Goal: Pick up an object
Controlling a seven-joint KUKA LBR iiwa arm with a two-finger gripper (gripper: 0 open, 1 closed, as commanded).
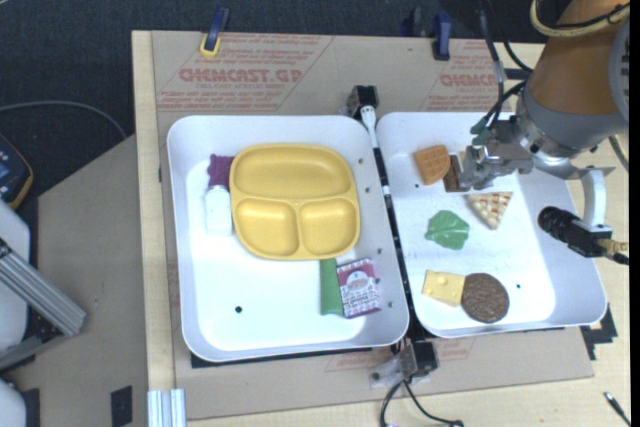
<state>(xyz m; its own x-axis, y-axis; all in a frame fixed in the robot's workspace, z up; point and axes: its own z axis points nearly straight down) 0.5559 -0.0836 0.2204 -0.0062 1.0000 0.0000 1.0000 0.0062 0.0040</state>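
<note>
The gripper (478, 167) hangs low over the upper part of the right bin (575, 310), and from this slanted view I cannot tell whether it is parted, closed or gripping anything. Nothing is visibly held. Right at its tip, on the side away from the arm, sits a dark brown piece (452, 175), touching or nearly touching a tan toast-like block (432, 163) just beyond it. Just below the tip lies a waffle-patterned wedge (491, 207).

That crowding looks like the main risk. With three things packed round the tip, a descent could land on an edge and shove one piece into another instead of straddling it. The wedge is flat and may slip out of a pinch. The brown piece lies against the toast block, so a close could catch both or neither.

Further below the gripper rest a green leafy piece (447, 229), then a yellow cheese-like slab (443, 287) touching a dark round cookie (485, 297); these lie well apart from the tip and look easier targets.

Well off to the far side, the left bin (185, 245) carries a yellow divided tray (295, 200), a white bottle (217, 210), a purple item (220, 168) and a green-and-red packet (350, 287). The rim between the bins (385, 205) stands in the way of any sweep across
</note>
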